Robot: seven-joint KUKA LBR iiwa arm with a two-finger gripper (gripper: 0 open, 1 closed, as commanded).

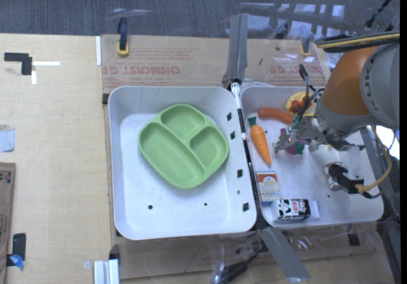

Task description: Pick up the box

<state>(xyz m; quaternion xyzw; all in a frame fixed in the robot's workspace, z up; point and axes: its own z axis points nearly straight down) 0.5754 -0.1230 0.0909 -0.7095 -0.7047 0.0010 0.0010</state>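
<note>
Jaws' state cannot be told; carrot (259, 140) lies between gripper (290, 143) and box (268, 187).

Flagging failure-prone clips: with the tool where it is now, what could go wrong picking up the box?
1. The tool sits among the carrots, apart from the orange box, so it may close on a carrot.
2. The orange box lies against the right bin's left wall, leaving little finger room.
3. The black-and-white carton lies close by and could be taken instead.

A green divided plate (184, 145) sits in a white bin (121, 168). Beside the tool (290, 143) lie orange carrots (259, 141), then an orange-and-white box (268, 187) and a black-and-white carton (293, 209).
</note>
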